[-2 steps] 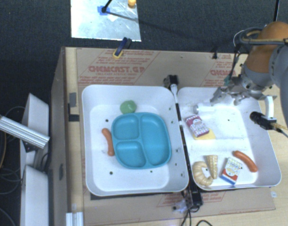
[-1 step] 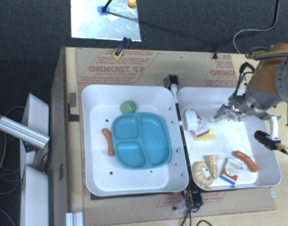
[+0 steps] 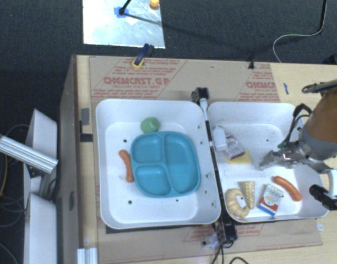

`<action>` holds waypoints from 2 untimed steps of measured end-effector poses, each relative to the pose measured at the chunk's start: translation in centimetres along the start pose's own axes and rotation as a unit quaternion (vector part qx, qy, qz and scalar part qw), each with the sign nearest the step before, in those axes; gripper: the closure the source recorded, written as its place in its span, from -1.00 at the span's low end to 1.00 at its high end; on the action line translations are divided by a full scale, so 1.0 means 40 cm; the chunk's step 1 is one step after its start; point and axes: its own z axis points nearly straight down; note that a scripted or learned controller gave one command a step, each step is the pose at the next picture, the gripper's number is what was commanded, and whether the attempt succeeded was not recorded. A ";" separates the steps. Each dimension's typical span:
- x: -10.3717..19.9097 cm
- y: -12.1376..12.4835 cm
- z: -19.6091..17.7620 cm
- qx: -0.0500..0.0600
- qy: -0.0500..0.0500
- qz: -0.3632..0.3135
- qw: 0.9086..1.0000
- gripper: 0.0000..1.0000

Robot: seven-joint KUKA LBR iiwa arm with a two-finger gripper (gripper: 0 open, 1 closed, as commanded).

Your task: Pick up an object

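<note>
I see the arm (image 3: 325,120) reaching in from the right over the right bin (image 3: 251,110), its orange band above the wrist. The gripper (image 3: 278,157) hangs low in the bin's middle right, just above and left of the sausage (image 3: 287,187). Its fingers look spread apart with nothing between them, so I read it as open and holding nothing.

In the right bin I count several things: a white bottle (image 3: 218,138) against the left wall, a small packet (image 3: 233,144) lying on a yellow block (image 3: 240,157) beside it, a croissant (image 3: 236,201) and a cone (image 3: 248,192) touching near the front, and a red and white box (image 3: 271,198) just left of the sausage.

In the left bin (image 3: 116,114) I see a blue tray (image 3: 164,164) with three compartments, a green ball (image 3: 150,125) touching its back edge, and a second sausage (image 3: 126,165) just left of it.
</note>
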 end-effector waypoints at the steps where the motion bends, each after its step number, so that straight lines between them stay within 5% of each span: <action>1: -0.013 -0.068 -0.227 -0.002 -0.001 0.000 1.000 -1.00; 2: -0.011 -0.064 -0.012 0.000 0.001 0.000 1.000 -1.00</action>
